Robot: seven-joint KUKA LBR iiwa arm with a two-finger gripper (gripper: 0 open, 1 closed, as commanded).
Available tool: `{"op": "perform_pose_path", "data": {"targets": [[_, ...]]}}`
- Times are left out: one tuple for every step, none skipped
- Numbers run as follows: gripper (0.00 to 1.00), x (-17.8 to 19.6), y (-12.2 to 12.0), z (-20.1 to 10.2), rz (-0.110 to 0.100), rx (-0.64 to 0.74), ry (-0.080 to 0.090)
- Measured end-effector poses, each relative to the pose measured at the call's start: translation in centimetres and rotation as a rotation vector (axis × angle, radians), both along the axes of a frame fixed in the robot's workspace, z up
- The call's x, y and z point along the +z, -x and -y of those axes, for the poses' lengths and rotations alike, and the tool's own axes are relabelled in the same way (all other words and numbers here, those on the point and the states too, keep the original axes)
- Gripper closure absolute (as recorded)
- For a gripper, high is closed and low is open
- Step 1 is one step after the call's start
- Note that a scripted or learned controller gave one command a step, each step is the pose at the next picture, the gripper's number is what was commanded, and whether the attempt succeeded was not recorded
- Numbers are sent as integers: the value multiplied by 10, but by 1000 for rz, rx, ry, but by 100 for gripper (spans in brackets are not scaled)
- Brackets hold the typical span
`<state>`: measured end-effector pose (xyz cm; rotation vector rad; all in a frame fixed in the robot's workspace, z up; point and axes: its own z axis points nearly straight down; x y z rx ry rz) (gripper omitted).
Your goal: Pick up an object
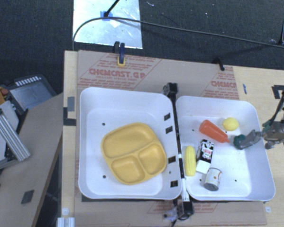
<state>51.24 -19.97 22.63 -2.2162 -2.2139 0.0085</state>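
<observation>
Behind both bins, cardboard [156, 73] printed seemingly "CHEMCAST GP"

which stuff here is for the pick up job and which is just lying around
Job:
gripper
carrot
lemon
corn cob
cow-print carton
can
right bin

Lying about:
yellow divided plate
left bin
clamp

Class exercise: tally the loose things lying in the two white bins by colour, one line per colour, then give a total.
Yellow: 3 (divided tray, lemon, corn cob)
Orange: 1 (carrot)
Black and white: 1 (small carton)
Silver: 1 (can)
Total: 6
</observation>
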Motion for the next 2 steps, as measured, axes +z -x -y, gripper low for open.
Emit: {"op": "perform_pose_path", "data": {"targets": [[0,6,-3,-1,12,4,3],[0,-39,-11,1,9,3,2]]}}
